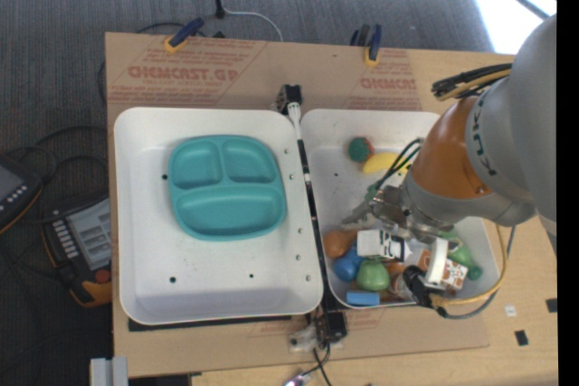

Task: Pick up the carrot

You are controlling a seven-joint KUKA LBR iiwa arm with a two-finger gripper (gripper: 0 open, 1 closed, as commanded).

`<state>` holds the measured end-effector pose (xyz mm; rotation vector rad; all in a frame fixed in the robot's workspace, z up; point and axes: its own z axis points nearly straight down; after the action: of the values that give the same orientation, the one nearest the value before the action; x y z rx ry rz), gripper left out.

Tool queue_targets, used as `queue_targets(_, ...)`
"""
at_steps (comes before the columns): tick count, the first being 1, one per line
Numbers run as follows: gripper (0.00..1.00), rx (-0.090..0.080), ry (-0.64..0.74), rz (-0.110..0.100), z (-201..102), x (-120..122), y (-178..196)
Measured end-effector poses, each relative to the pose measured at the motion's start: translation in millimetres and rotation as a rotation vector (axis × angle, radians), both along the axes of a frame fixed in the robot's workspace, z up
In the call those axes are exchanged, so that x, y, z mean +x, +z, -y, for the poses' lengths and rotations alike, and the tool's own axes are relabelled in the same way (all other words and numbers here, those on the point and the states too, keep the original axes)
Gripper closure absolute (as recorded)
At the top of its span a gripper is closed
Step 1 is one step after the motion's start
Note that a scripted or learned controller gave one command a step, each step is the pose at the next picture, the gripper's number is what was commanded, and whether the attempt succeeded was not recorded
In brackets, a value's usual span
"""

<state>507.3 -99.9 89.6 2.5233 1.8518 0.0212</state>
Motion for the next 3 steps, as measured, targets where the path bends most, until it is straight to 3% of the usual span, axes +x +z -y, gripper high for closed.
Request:
queue_targets(1, 0.00, 0.002, -0.075, -0.020, -3, 38, 15)
queue_targets(3, 0.00, 0.005, -0.447, -0.001, -4, 20, 0)
